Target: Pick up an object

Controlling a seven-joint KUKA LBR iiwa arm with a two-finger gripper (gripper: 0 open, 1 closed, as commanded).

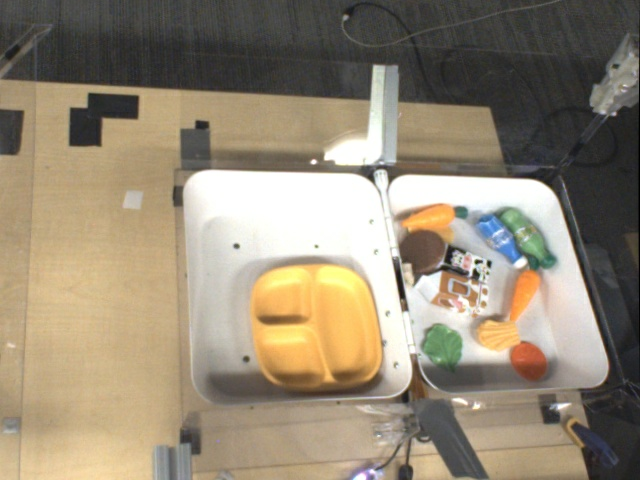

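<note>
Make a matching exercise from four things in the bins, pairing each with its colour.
Things:
1. divided tray
2. bottle
3. ball
4. round disc

Colours:
A. brown
B. green
C. yellow
D. red-orange

Pairs: 1-C, 2-B, 3-D, 4-A

The bench looks like pale matt wood, both white bins like smooth, faintly glossy plastic, the yellow divided tray like smooth satin plastic, the toy carrot and tomato like shiny plastic, and the small printed carton like glossy card.
</note>
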